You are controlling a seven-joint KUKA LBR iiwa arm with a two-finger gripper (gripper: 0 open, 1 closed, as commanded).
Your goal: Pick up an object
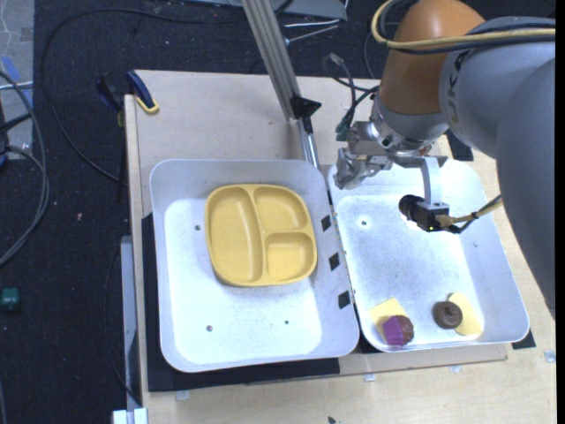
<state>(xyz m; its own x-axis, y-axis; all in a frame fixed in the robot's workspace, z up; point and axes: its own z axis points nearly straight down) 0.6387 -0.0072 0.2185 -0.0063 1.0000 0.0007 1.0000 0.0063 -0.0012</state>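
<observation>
End effector (353,168), grip state unclear, over right bin's (494,263) far-left corner, well apart from purple ball (396,329).

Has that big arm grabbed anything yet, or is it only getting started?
Nothing looks picked up yet. The pincer hangs over the far left corner of the right white bin, away from the small round purple object and the small round brown object lying near the front. Reaching one, gripping and lifting all remain.

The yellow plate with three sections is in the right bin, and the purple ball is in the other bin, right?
Not quite. The camera view shows the yellow plate in the left bin. The purple ball is in the other bin, the right bin.
</observation>
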